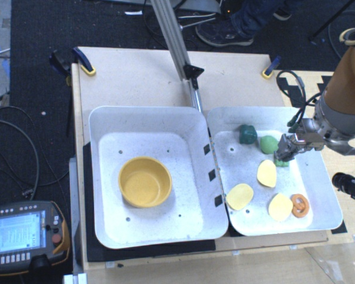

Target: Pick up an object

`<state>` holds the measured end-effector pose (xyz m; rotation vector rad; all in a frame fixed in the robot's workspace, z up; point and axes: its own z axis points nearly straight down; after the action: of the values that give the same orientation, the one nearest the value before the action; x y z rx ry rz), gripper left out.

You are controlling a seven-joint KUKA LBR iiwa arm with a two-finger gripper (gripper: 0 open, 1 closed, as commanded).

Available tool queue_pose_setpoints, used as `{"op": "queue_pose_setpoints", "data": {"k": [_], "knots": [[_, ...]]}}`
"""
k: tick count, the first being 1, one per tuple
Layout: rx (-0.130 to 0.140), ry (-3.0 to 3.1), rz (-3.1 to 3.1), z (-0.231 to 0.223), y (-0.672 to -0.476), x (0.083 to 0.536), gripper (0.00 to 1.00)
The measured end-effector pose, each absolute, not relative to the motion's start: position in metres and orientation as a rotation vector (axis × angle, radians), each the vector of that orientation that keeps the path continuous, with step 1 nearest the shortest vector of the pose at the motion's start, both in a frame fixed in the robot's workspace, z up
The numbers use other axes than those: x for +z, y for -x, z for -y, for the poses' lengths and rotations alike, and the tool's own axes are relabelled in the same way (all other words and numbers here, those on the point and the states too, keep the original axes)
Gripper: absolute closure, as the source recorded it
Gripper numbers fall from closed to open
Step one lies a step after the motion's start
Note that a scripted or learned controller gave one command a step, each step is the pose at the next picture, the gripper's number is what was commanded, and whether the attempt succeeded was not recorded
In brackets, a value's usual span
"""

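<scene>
Over the right bin (319, 220), gripper (283, 155) sat beside green ball (268, 143), finger state indiscernible; yellow bowl (145, 181) occupied left bin (106, 135).

Bins (106, 129): I see white moulded plastic, smooth, faintly speckled.
Bowl (145, 182): yellow plastic, soft sheen.
Bench top (136, 76): I read pale wood board, matt.
Slanted pole (168, 28): bare metal, brushed grey.
Yellow pieces (267, 173): smooth and matt, as I see them.
Arm (346, 93): I note a satin orange shell.
</scene>
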<state>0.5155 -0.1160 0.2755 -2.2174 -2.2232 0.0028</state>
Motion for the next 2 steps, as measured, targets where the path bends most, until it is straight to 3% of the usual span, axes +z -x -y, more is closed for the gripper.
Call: {"op": "queue_pose_setpoints", "data": {"k": [2], "knots": [[0.010,2.219,2.211,0.103,-0.502,0.173,0.00]]}}
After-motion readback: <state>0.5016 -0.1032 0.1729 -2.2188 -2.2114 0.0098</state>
